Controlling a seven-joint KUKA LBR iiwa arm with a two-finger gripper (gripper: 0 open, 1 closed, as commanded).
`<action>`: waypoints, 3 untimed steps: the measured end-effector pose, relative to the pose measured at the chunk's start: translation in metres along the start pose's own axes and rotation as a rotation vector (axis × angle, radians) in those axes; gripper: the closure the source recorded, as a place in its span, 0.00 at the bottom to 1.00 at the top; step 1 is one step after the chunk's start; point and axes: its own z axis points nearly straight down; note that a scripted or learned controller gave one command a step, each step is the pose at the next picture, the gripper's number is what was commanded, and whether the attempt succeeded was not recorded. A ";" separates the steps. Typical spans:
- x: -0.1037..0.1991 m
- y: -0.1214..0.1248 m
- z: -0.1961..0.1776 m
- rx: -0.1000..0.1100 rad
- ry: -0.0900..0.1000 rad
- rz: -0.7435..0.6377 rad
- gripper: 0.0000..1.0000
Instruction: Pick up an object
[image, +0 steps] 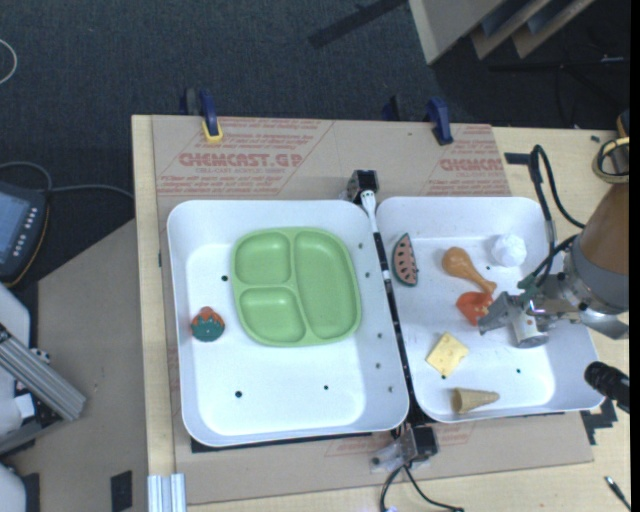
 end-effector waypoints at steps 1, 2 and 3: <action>0.001 -0.010 0.048 0.007 0.003 0.000 0.00; 0.002 -0.011 0.100 0.007 0.005 0.000 0.00; 0.002 -0.009 0.086 -0.002 0.002 0.000 1.00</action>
